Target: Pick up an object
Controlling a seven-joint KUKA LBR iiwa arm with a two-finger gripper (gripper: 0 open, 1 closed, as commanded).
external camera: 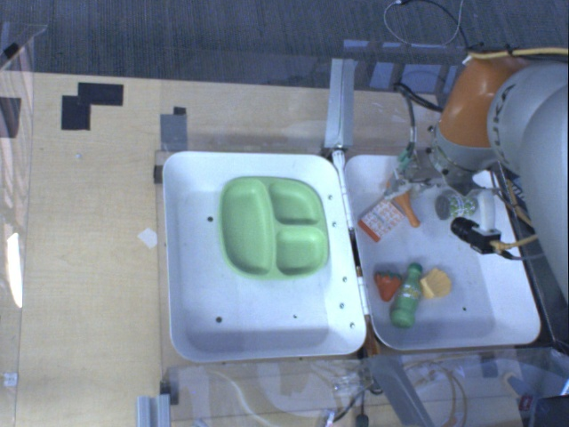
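1. My pincer (414,169): low over the far edge of the right bin (498,327), close to its far-left corner. Whether it is released, clenched or grasping anything I cannot tell; my wrist hides it.

2. Step in hand, as I judge it: the reach-in, with no object lifted yet. The next move calls for settling on one item, coming down squarely over it, and closing without crowding the bin wall or a neighbour.

3. Nearest candidate: a small orange piece (407,208), carrot-like, just beside my pincer, lying against a red-and-white printed packet (380,220) by the left wall.

4. Right bin, further contents: a pale round container with green markings (455,205) toward the right wall; a green bottle (407,299) lying near the front edge, with a red piece (388,285) touching it on the left and a yellow block (436,284) just beside it on the right.

5. Left bin (191,327): holds a green divided tray (273,227) with three compartments, sitting about centre. I see nothing in the compartments.

6. Bench (89,265): carries both bins side by side.
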